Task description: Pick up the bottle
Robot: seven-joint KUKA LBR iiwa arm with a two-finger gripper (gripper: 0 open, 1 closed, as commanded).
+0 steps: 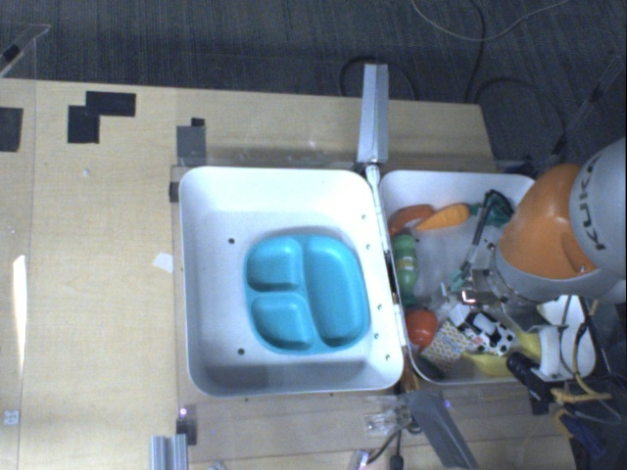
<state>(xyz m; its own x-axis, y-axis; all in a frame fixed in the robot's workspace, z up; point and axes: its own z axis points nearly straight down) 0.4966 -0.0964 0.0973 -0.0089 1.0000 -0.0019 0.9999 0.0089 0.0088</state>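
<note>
A small green bottle (404, 262) lies along the left wall of the right bin (446, 179), just below a red sausage-shaped toy (409, 216). My gripper (477, 296) hangs low over the middle of the right bin, to the right of the bottle and apart from it. The arm's orange band (544, 231) sits above it and hides part of the bin's right side. Nothing shows in the gripper's grasp.
The right bin also holds an orange carrot (443, 217), a red ball (421, 327), a patterned piece (446, 344), a black-and-white toy (490, 333) and a yellow item (505, 358). The left bin (211, 262) holds a blue divided plate (306, 292).
</note>
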